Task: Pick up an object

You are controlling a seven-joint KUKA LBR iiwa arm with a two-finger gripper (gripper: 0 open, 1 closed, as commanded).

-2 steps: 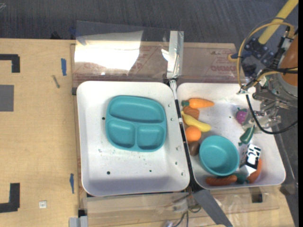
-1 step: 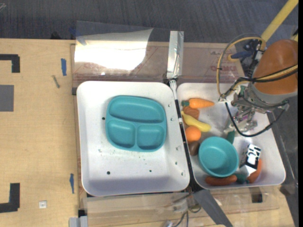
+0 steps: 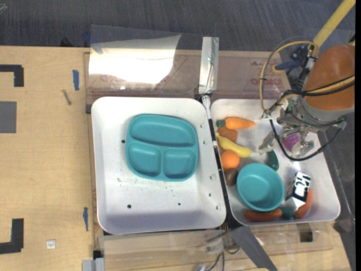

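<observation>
My gripper [image 3: 297,140] hangs low over the back right part of the right bin [image 3: 330,174], under the orange-banded wrist. A small purple object [image 3: 290,142] shows right at the gripper's tip; whether it is gripped is unclear. To the left in the same bin lie an orange carrot [image 3: 240,123], a yellow banana [image 3: 234,147] and an orange fruit [image 3: 229,160]. A teal bowl [image 3: 259,186] stands near the bin's front, with a red sausage [image 3: 262,214] in front of it.
The left bin [image 3: 107,168] holds a teal divided plate [image 3: 162,146]. A black-and-white tagged piece [image 3: 301,183] and a red-orange piece [image 3: 304,205] lie at the right bin's front right. Yellow and black cables [image 3: 271,78] loop above the wrist.
</observation>
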